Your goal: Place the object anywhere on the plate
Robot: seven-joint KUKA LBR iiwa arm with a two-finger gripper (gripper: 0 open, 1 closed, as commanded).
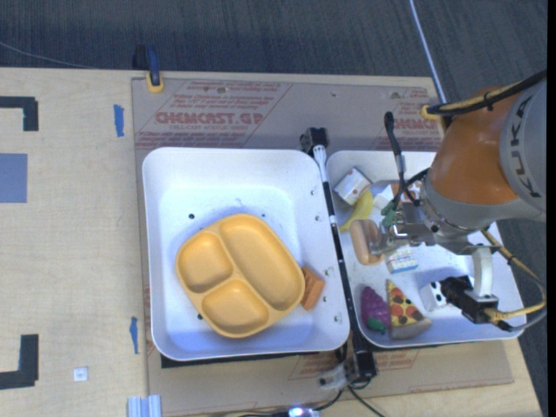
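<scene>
so the gripper (401, 226) sits low over the right bin (512, 320), and honestly i cannot tell its state or whether it has anything, the wrist hides that bit. the likely target is the hot dog toy (365, 241), lying just to the left of the gripper and maybe touching it. my guess is it's light, hard plastic or foam, a bit slick and rounded, so it could roll or squirt out; i'd pinch it across the short width near the middle. just below the gripper are a pizza slice (404, 307) and a purple toy (375, 309), crowding things. the yellow plate (239, 274) with 3 sections is well off to the gripper's left in the left bin (174, 181), with a small brown block (312, 287) touching its edge.
</scene>
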